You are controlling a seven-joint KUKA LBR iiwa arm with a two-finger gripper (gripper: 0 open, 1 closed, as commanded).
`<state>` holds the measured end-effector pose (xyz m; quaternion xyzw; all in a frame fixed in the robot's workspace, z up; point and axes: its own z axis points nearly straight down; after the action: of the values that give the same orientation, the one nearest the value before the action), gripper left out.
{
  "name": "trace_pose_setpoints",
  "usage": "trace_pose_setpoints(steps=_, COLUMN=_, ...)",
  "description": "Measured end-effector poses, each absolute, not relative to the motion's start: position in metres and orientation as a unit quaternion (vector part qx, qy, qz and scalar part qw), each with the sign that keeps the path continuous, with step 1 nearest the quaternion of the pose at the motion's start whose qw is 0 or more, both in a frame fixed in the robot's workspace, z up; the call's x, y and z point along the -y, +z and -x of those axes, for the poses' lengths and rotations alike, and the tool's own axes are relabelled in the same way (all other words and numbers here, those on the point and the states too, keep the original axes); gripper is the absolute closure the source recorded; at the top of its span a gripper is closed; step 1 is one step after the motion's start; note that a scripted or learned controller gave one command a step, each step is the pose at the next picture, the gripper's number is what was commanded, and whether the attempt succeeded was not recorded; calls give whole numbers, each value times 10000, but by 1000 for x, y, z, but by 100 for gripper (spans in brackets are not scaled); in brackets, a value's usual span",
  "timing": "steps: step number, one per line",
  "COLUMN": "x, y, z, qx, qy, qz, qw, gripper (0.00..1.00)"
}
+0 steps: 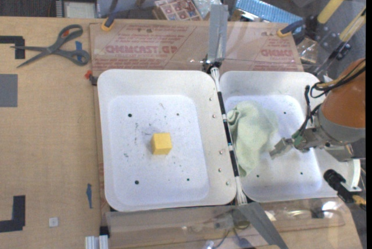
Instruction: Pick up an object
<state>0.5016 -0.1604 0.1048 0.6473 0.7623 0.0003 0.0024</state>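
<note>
Two shallow white bins sit side by side on the wooden desk (46, 143). In the left bin (116, 91) a small yellow cube (162, 143) rests a little near of the middle of the floor, alone, well apart from every wall. The floor around it carries dark specks and scuff marks.

In the right bin (261, 82) a pale green cloth (250, 134) lies crumpled against the left wall, just beside the divide between the two bins, and spreads toward the middle of that bin.

The arm comes in from the right, with its orange band (349, 105) over the right edge of the right bin. Its end effector (281, 148) reaches left and low over the floor of the right bin, its tip at the right edge of the cloth. Whether it touches the cloth, and how far its fingers are spread, cannot be told from this angle. Nothing can be seen gripped between them. The cube is far from the end effector, across the divide.

On the desk at far left lies a pair of scissors (55, 50) with blue-grey and orange handles. Beyond the bins a clear sheet with red lettering (151, 47) lies flat, held by orange-handled clamps (108, 23). Black tape marks sit on the desk at left.
</note>
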Motion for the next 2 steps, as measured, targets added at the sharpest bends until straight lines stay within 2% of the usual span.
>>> trace_pose_setpoints(steps=1, x=161, y=115, z=-502, qx=-7618, qy=7, qz=-6478, qw=53, gripper=100)
trace_pose_setpoints(steps=2, x=88, y=200, z=-508, qx=-7713, qy=4, qz=-6365, qw=9, gripper=100)
